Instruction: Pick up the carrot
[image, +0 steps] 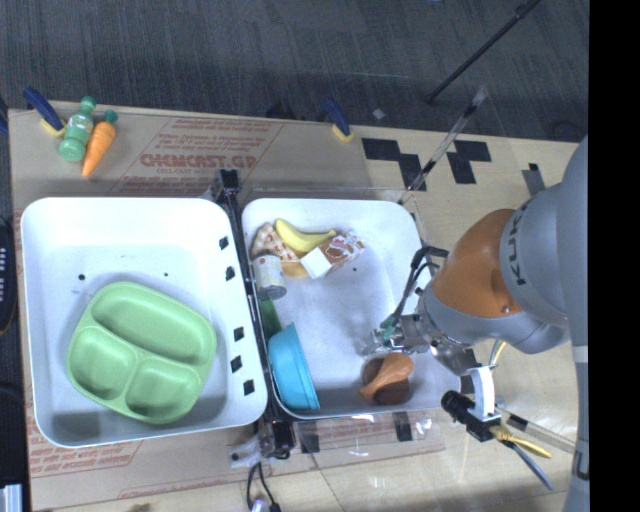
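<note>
The carrot (97, 146), orange with a green top, lies on the bench beyond the far left corner of the left bin (40, 225), outside both bins. My gripper (386, 338) is far from it, low in the right bin (345, 300) near its front right corner. It hangs just above a brown bread-like item (388, 378). The wrist hides the gripper's tips.
A green bottle (75, 130) stands right beside the carrot. The left bin holds a green divided plate (140, 350). In the right bin are a banana (300, 237), a snack packet (342, 248), a small can (268, 277) and a blue bowl (292, 368).
</note>
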